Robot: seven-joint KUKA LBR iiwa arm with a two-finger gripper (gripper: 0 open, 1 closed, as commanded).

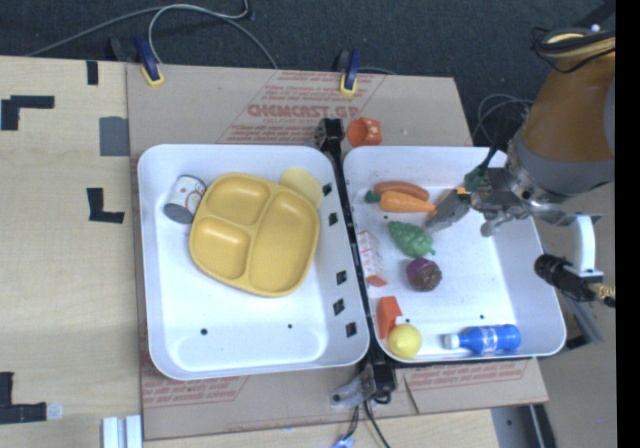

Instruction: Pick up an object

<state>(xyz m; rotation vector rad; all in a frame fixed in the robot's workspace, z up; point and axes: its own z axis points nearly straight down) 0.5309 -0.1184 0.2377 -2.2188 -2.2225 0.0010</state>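
The gripper (447, 213) hung over the right bin (520, 306), its grey fingers too blurred to tell how far apart they stood, just beside an orange toy carrot (407, 202) lying near the bin's upper left corner, tapered and smooth, nothing visibly held.
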